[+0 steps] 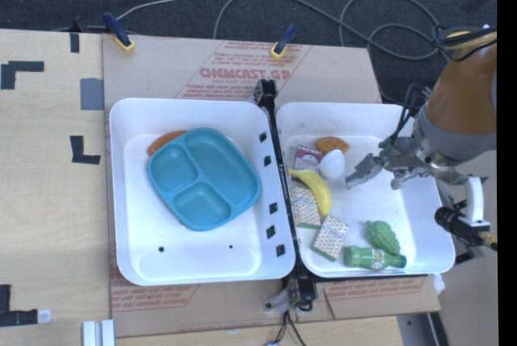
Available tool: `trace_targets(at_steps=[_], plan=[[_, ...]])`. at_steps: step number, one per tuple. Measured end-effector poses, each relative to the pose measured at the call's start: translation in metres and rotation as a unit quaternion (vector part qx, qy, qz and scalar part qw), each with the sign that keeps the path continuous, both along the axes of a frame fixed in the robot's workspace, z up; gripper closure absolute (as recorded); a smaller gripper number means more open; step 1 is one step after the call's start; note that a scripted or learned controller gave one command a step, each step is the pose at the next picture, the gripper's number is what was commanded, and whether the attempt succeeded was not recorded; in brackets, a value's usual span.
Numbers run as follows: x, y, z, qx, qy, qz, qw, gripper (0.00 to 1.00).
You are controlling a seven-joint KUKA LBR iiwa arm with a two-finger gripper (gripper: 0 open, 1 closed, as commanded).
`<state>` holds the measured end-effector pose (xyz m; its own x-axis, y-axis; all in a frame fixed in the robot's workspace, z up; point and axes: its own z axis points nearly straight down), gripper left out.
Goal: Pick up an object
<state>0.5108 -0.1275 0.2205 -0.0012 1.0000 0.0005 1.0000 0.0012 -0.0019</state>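
Down at the near edge of the right bin (420, 175) lies a green bottle (373, 258) on its side, with a leafy green vegetable (384, 236) just behind it, touching or nearly so. Left of those, a small patterned packet (329, 238) sits tilted, and another patterned packet (304, 208) lies by the divider. A yellow banana (315, 188) curves across that second packet! Just above it rests a white egg (332, 164), close beside a dark red packet (307, 156), with an orange piece (331, 145) behind them. And here's the arm, in from the right: the end effector (365, 168) hangs over the right bin, just right of the egg, nothing between its fingers, though whether they stand open or closed I cannot tell. Over in the left bin (133, 199), a blue divided tray (203, 177) lies tilted, an orange object (164, 141) peeking from under its far-left edge.
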Motion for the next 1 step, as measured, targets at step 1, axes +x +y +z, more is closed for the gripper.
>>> trace_targets(at_steps=[1], plan=[[0.0235, 0.0271, -0.0466, 0.0001, 0.001, 0.000, 1.0000, 0.00]])
